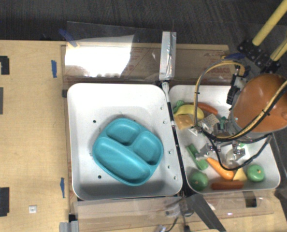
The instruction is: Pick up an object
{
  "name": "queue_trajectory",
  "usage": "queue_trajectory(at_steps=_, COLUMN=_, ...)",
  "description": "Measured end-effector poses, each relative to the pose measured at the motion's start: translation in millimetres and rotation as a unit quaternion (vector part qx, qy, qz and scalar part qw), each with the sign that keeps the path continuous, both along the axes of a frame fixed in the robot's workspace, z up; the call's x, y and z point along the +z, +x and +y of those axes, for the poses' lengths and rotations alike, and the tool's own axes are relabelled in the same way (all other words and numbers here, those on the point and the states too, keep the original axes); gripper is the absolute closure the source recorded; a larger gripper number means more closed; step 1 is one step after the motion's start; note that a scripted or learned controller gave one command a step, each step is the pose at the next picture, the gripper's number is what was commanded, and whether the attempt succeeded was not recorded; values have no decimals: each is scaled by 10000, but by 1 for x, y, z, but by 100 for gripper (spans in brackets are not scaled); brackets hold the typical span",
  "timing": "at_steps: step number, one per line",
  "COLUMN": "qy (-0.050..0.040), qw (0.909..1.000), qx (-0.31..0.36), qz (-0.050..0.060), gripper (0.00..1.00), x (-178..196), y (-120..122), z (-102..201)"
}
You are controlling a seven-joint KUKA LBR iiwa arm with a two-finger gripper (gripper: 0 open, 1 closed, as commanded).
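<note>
- The arm point(262, 105), its orange band bulking large, hangs over the right bin point(274, 178) and hides much of that bin's middle and back.
- The gripper point(224, 151) sits low among the toy food, tangled with cables; whether it is open or closed, and whether it has anything, cannot be told from this slant.
- An orange carrot point(220, 169) lies just beside the gripper, toward the near edge, possibly touching it; the contact is too cluttered to judge.
- A green round fruit point(255, 173) rests in the near right corner, another green piece point(198, 180) in the near left corner.
- A red strip point(225, 186) lies along the near wall, partly blocked by the carrot.
- A yellow piece point(188, 111) and a tan one point(184, 122) sit at the back left, with a red-orange item point(208, 108) half hidden behind cables.
- The left bin point(80, 129) holds a teal divided plate point(128, 150), tilted askew, fully in view.
</note>
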State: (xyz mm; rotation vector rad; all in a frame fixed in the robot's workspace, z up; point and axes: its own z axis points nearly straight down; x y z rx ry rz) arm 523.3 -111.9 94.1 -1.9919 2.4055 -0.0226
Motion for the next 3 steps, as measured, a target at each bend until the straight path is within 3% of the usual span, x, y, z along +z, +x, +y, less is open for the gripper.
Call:
queue_trajectory(at_steps=1, qy=-2, qw=10000, qx=-61, qz=-17, gripper=0, x=0, y=-36, z=-8)
queue_trajectory(at_steps=2, qy=-7, qw=9920, qx=1256, qz=83, gripper=0, x=21, y=-42, z=-37)
queue_trajectory(at_steps=3, qy=-15, qw=9799, qx=1996, qz=67, gripper=0, x=-6, y=121, z=-25)
